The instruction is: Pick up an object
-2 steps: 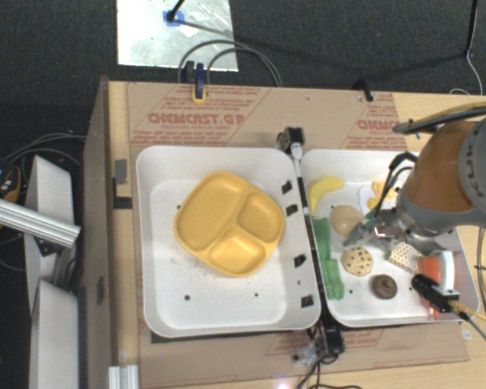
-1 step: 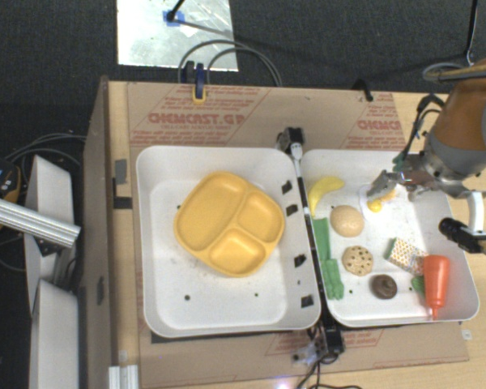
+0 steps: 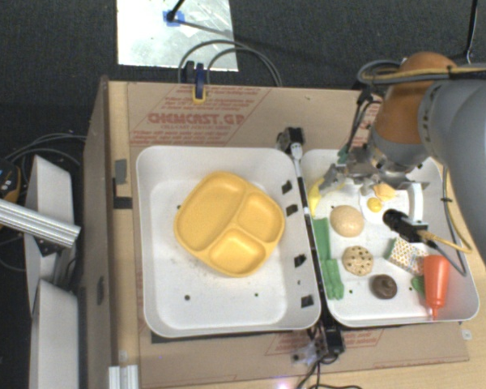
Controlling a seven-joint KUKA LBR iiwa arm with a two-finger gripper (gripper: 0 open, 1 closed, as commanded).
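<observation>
Camera view puts the gripper (image 3: pixel 346 175) low over the back of the right bin (image 3: pixel 462 305), close to the wall it shares with the left bin (image 3: pixel 168 298). We cannot tell whether it is spread or closed, because the wrist and arm cover it from above, and we see nothing held in it.

The candidates for the pick all lie in the right bin. Just in front of the gripper is a pale egg-shaped object (image 3: pixel 347 220), and a small yellow piece (image 3: pixel 382 191) lies just beside it. Further forward sit a speckled round biscuit (image 3: pixel 357 259) and a dark brown round object (image 3: pixel 383 286). A green strip (image 3: pixel 328 259) runs along the dividing wall, and an orange cone (image 3: pixel 436 283) is near the front corner. A yellow divided plate (image 3: pixel 229 223) lies alone in the left bin.

We think the main risk is the crowding. A descent here could land between the egg and the yellow piece and close on neither. The egg's smooth, rounded surface could also squirt sideways under a pinch. So close to the wall, the gripper might strike the rim or pin the green strip.
</observation>
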